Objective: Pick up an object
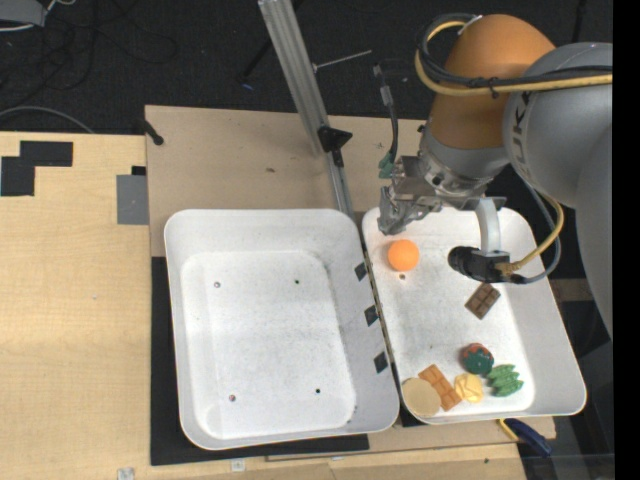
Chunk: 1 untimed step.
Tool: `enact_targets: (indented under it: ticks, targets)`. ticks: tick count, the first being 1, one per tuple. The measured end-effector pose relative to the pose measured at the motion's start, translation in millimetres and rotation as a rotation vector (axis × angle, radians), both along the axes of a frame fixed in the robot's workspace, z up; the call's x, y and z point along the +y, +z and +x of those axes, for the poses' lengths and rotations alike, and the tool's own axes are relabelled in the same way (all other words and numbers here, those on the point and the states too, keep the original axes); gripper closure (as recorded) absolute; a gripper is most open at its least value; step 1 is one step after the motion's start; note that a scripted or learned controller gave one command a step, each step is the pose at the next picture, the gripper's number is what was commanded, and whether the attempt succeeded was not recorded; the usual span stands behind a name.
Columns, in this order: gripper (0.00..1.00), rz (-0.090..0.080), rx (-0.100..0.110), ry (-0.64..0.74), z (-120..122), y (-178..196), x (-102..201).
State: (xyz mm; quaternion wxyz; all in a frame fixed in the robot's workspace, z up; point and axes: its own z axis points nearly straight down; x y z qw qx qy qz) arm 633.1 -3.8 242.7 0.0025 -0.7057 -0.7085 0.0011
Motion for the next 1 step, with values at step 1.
enact_targets:
  ticks: [1]
  targets:
    - [1.0,0.0,0.001,0.001,-10.4,-10.6,61.0]
